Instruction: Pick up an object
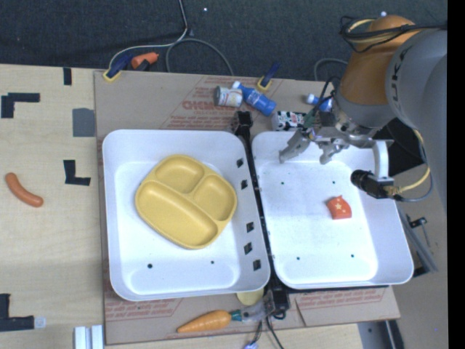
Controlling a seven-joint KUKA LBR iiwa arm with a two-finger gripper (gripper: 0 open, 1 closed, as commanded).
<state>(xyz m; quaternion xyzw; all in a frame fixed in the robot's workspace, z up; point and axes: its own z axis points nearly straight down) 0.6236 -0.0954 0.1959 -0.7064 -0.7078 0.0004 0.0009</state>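
fingers [296, 146] spread, nothing between them, gripper [311, 150] at right bin's [363, 267] twelve o'clock edge. red object [338, 208] lies at four o'clock from me; judged light, small, firm; take across its narrow sides.

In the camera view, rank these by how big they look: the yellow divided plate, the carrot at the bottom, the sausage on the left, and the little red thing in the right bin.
Largest to smallest:
1. yellow divided plate
2. carrot
3. sausage
4. red thing
The carrot and the sausage look close in length, so that pair is unsure.
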